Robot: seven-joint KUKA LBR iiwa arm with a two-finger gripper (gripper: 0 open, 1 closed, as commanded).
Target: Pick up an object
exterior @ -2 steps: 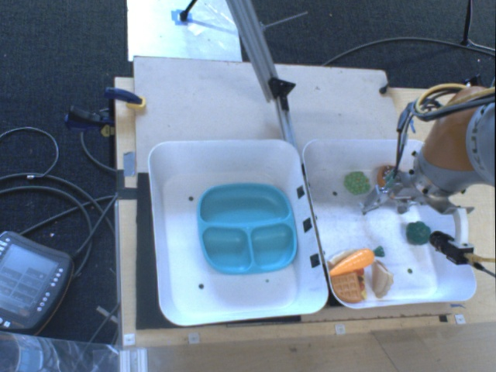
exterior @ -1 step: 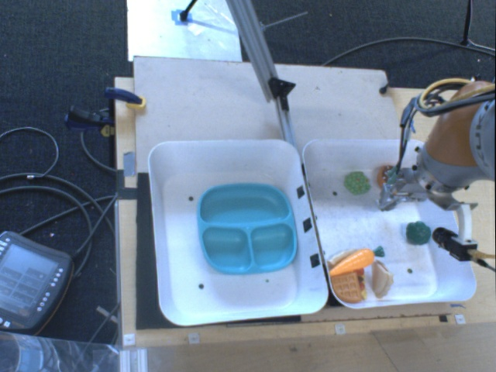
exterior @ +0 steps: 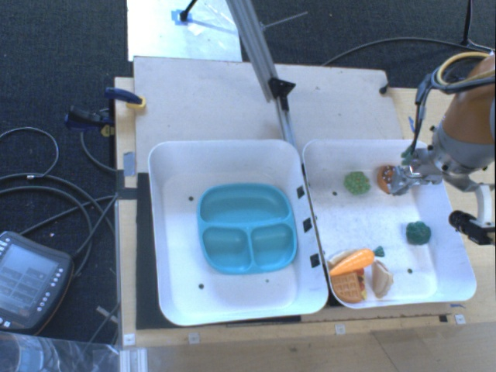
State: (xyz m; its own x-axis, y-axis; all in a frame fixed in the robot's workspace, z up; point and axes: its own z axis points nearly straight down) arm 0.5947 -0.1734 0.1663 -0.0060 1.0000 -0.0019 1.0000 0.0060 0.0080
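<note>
sitting side by side on a pale bench (exterior: 232, 99), two white bins. lying in the middle of the left bin (exterior: 174, 169), a blue plate (exterior: 248, 228) with three parts, one big at the top and two small below.

reaching in from the right, over the right bin (exterior: 449, 223), a grey arm (exterior: 465, 130) with an orange band. hanging low near the top right part of that bin, the gripper (exterior: 402, 181), a small silver thing. too small and blurry for telling whether open or shut, so not guessing. not seeing anything clearly pinched in it.

sitting right beside the gripper, maybe touching it, a little round brown and red toy (exterior: 385, 178). hard telling what kind of toy. lying just to the left of that, a light green bumpy toy (exterior: 356, 182), a bit apart from the gripper.

resting lower down, near the right wall of the right bin, a dark green bumpy toy (exterior: 418, 232), well apart from the gripper.

crowding together in the bottom left corner of the right bin: an orange carrot toy (exterior: 353, 261) with a small green top, lying tilted; a yellow waffle toy (exterior: 349, 287) just under it, touching it; and a tan lumpy toy (exterior: 381, 280) right beside the waffle.

running down from the top, a long grey pole (exterior: 256, 37), ending between the two bins.
</note>
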